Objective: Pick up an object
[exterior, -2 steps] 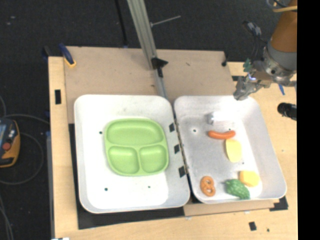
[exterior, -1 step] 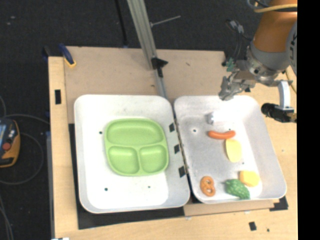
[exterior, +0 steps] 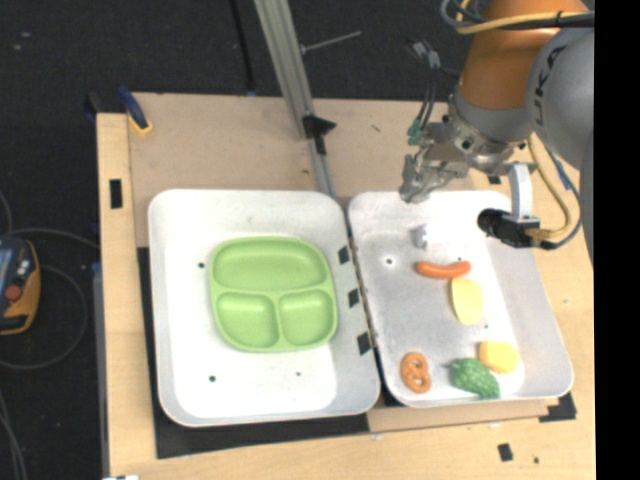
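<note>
Camera view, from above and at a slant. The arm [exterior: 520, 58], grey with an orange band above the wrist, reaches in from the right and ends over the far edge of the right bin [exterior: 530, 358]. The gripper [exterior: 415, 190] hangs just above that bin's far left corner, pointing down. Its fingers are small and dark against the bench; how far apart they stand cannot be told, and nothing is seen between them or touching them. A small grey piece [exterior: 419, 236] lies on the bin floor just near of the gripper, apart from it.

The loose objects all lie in the right bin. An orange sausage [exterior: 442, 268] lies crosswise near the bin's middle. Just near of it is a pale yellow piece [exterior: 466, 300], close to the sausage. Toward the near edge sit a yellow block [exterior: 498, 356], a green leafy toy [exterior: 474, 378] just beside the block, and an orange pretzel [exterior: 416, 371] to the left of the leafy toy. None is lifted; each rests on the bin floor.

The left bin [exterior: 180, 368] holds a green tray [exterior: 271, 293] with three compartments, lying flat near its middle.

Both bins sit side by side on the bench [exterior: 220, 138]. A metal rail [exterior: 285, 53] slants up from between the bins' far corners.
</note>
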`<move>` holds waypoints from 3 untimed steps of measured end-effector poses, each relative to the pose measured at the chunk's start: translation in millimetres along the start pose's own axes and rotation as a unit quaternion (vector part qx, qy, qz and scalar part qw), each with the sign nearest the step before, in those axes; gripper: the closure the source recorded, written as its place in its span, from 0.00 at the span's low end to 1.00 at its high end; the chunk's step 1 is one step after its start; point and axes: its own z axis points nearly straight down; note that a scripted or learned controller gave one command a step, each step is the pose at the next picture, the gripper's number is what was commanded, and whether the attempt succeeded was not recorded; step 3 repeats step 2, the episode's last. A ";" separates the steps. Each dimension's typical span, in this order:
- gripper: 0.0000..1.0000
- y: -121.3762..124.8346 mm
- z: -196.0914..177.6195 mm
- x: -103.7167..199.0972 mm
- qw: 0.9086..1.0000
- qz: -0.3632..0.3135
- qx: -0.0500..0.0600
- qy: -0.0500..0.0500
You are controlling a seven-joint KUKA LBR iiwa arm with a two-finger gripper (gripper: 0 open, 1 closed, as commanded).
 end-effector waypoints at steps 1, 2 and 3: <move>1.00 -5.2 12.8 58.3 1.000 0.000 0.000 0.000; 1.00 -18.3 10.6 103.3 1.000 0.000 0.000 0.000; 1.00 -18.3 10.6 103.3 1.000 0.000 0.000 0.000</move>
